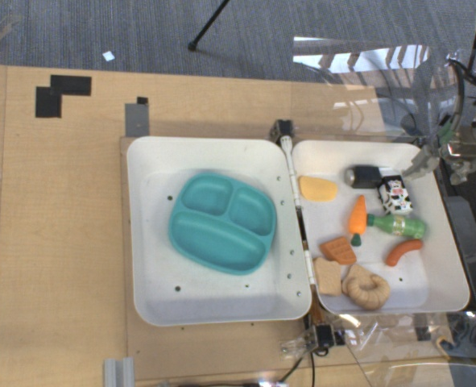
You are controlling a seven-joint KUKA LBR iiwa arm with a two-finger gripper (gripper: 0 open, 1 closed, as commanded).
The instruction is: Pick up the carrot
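Although it sits among a crowd of toy foods, the carrot [358, 215] is easy to find: a small orange cone standing roughly upright in the frame, near the middle of the right bin [455, 285]. It looks like a light, stiff plastic toy, probably smooth and a little slippery, so a pinch across its thicker middle, square to its long axis, seems safer than one at the tapered tip. Just to its right lies a green bottle-like piece [396, 226], its end close to or touching the carrot, which leaves little room for a finger on that side. Below are a brown wedge [338, 251], a tan slice [329, 276] and a bagel-like ring [366, 288]; a red sausage [403, 251] lies lower right. A yellow piece [318, 189] rests upper left of the carrot, a black-and-white toy [395, 196] upper right. Left of all this, the other bin holds a teal divided plate [222, 223]. At the frame's right edge the gripper [431, 153] hovers over the bin's upper right corner, well apart from the carrot; whether it is wide or narrow I cannot tell.
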